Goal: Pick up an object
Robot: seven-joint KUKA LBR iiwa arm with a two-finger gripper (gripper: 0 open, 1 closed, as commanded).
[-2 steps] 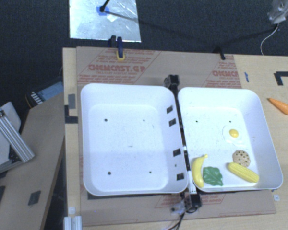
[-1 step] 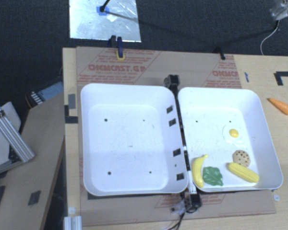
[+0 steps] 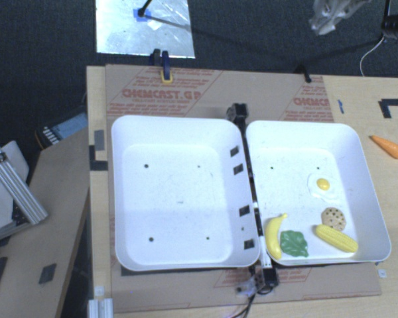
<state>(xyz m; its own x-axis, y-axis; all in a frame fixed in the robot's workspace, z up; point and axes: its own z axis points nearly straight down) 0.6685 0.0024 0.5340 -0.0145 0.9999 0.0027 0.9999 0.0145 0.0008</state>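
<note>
- Toy food fills the near corner of the right bin (image 3: pixel 358 144): a banana (image 3: pixel 273 236), a green leafy piece (image 3: pixel 294 243), a corn cob (image 3: pixel 335 238), a cookie (image 3: pixel 333 217) and a fried egg (image 3: pixel 322 185).
- Left bin (image 3: pixel 119 177) sits alongside, and an orange carrot (image 3: pixel 389 146) lies on the bench outside the right bin, past its right wall.
- Handling, as a judgement: all look like light, stiff moulded plastic, smooth and a little slippery, with nothing fragile about them.
- Corn cob seems the best candidate. It is long and rounded, and it lies apart from the banana and the leaf, so the pincer could close across its narrow middle.
- Banana is the next choice, taken across its middle. It touches the green leafy piece and lies just beside the bin's dividing wall, which leaves little room on that side.
- Fried egg and cookie look flat and low, so they offer little to pinch and would likely slip.
- Gripper (image 3: pixel 331 10) hangs at the top right of the view, over the dark floor beyond the bench's far edge, blurred and pale.
- How wide the pincer stands cannot be told from this view, and nothing shows in its hold.
- Toy group lies well apart from the gripper, at the near end of the right bin, so the arm would have to come toward the camera and descend.
</note>
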